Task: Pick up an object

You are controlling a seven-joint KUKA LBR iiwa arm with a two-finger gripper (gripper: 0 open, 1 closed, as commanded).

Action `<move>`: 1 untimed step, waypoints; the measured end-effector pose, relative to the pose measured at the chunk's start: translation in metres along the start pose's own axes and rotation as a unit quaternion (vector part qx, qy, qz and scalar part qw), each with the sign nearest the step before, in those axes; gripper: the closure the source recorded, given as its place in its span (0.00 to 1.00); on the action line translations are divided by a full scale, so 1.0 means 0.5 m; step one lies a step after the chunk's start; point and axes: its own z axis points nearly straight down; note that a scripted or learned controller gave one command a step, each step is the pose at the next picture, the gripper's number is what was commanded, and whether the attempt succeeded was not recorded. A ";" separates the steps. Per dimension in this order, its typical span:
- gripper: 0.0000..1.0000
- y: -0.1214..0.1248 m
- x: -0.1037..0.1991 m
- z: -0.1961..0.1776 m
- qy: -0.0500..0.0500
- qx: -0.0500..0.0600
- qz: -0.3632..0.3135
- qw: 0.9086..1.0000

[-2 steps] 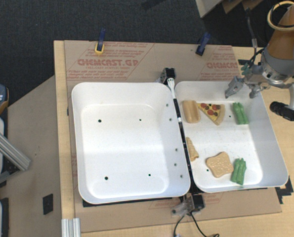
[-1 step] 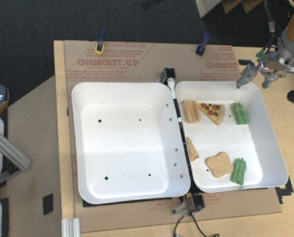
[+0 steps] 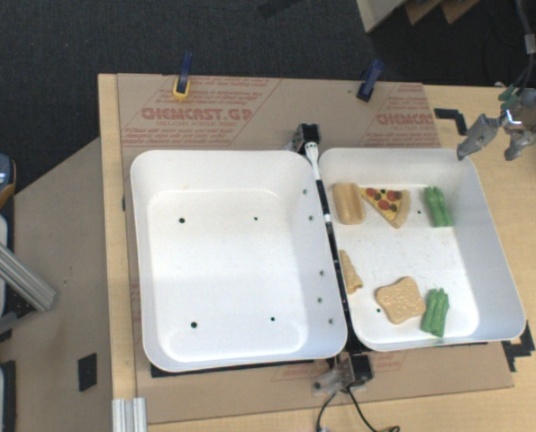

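Camera view: end effector (image 3: 496,139) spread wide, holding nothing, beyond right bin's (image 3: 497,241) far edge

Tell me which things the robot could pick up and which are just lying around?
For the job:
gripper, open, above the right bin's far corner
bread roll
pizza slice
far green vegetable
small tan piece
toast
near green vegetable

Just lying about:
left bin
right bin
two blue clamps
cardboard sheet
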 end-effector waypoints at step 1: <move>0.00 -0.072 0.002 -0.085 0.002 0.002 0.000 1.000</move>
